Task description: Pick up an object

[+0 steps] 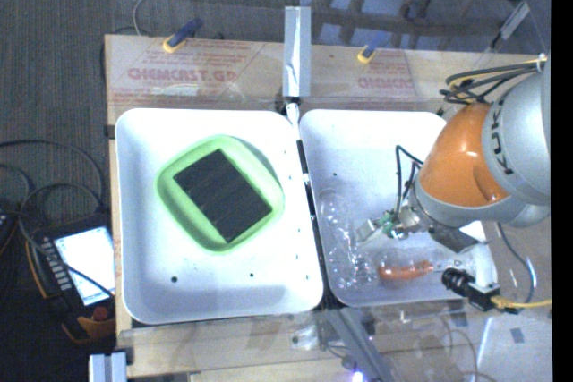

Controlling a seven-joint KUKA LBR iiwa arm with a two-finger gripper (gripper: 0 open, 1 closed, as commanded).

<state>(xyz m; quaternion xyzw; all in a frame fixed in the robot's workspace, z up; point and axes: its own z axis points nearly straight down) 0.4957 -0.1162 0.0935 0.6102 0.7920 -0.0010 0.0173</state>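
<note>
From above, the counter (134,67) is a pale wooden board with faded red lettering, and it carries two shallow white bins touching along a central seam. The left bin (143,282) has rounded corners and a smooth plastic floor with bare room at 6 and 9 o'clock. Near its centre lies a light green tray (170,183), a soft-cornered rectangle turned at a slant, with a dark ribbed panel (222,195) filling its middle. The tray's edge at 3 o'clock comes near the seam but stays apart from it.

The right bin (358,139) is open across its 12 o'clock half. Its lower half is crowded. A crumpled clear plastic piece (340,237), glossy and wrinkled, sits near the seam at about 7 o'clock in that bin. Just beside it, toward 5 o'clock, lies a slim orange object (405,270), long and rounded, resting on the bin floor near the front rim.

The arm enters from 3 o'clock, its orange band (457,165) and grey shell hanging over the bin's right side. The end effector (394,226) points toward the clear plastic, above the orange object. Whether it is open or closed cannot be told, as its tip is small and partly blurred. Black cables (407,165) loop off the wrist.
</note>
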